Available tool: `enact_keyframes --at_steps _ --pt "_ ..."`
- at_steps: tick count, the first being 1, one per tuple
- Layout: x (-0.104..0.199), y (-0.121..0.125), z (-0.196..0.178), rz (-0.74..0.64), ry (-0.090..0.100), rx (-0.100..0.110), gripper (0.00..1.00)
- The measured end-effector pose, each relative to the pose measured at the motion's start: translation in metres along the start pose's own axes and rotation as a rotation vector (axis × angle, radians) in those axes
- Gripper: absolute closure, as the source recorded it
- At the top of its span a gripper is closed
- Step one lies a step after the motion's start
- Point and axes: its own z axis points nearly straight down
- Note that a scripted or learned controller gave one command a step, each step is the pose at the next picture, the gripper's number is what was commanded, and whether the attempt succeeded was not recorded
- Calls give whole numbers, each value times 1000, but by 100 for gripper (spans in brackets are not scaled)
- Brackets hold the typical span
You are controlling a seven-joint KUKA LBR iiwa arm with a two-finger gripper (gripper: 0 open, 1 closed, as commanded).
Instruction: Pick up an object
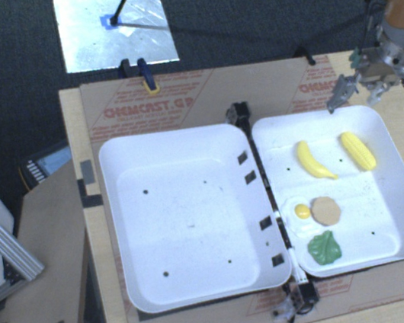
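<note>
Gripper [356, 89] open and empty above right bin's [403, 183] far rim; nearest, corn [359, 150], likely light, stiff, slick plastic, best pinched across its middle.

Banana [314, 159], corn cob [359, 150], yellow ball [302, 211], tan disc [325, 211] and green leaf [325, 247] (all lying flat) in right bin [403, 183].

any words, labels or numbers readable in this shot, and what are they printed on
"CHEMCAST GP", as best it reads, in red on the brown board under the bins, behind the left bin.
More red print on the same board behind the right bin: cut off and too blurred to read.
Red print on the board's front edge: too small to read.
The banana, corn and other toy foods carry no text.
</note>
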Motion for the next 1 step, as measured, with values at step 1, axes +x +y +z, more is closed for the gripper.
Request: enact_keyframes --at_steps 1 --pt "-10 -70 51 5 2 10 0"
